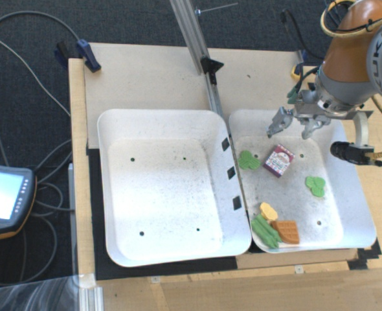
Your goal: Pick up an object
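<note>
Currently | tool [293, 125] fingers apart, nothing between | above right bin [353, 193] far edge | carton [278, 161] near

Even, diffuse light is falling from overhead, leaving the scene moderately bright. The two white bins, the left bin [158, 186] and the right bin [346, 199], are reading brightest without blowing out, and the speckles on their floors are staying visible. Shadows are lying soft and short; a faint one is sitting under the tool [293, 126] toward 6 o'clock. The screen [0, 196] at 9 o'clock is glowing pale, nearly washed out. The dark floor around the surface [146, 76] is showing grain. Focus is holding fairly sharp in the centre, softening slightly toward the corners.
</note>
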### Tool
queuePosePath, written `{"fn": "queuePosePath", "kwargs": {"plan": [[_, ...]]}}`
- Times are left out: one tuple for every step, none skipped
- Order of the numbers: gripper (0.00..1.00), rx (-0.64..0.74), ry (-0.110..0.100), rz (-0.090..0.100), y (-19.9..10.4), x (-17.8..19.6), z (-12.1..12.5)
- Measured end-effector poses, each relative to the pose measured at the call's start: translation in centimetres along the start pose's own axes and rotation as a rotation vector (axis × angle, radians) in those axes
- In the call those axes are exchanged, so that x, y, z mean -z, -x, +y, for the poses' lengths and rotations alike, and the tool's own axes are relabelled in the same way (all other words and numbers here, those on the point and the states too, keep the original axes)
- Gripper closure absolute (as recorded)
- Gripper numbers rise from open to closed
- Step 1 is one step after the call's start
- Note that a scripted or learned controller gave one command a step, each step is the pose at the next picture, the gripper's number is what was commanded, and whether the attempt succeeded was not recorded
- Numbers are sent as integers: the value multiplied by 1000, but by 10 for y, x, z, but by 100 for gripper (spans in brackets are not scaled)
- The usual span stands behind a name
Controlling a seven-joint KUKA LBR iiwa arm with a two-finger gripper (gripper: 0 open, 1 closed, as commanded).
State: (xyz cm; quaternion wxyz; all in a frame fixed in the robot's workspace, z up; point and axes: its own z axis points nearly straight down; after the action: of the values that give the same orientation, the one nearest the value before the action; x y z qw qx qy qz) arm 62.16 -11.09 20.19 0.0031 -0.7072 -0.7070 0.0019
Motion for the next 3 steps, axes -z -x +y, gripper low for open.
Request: {"fn": "queuePosePath", "kwargs": {"plan": [[0, 0, 0, 0, 1, -42, -1], [0, 0, 0, 0, 1, -85, -4], [100, 0, 8, 1, 1, -71, -2]]}}
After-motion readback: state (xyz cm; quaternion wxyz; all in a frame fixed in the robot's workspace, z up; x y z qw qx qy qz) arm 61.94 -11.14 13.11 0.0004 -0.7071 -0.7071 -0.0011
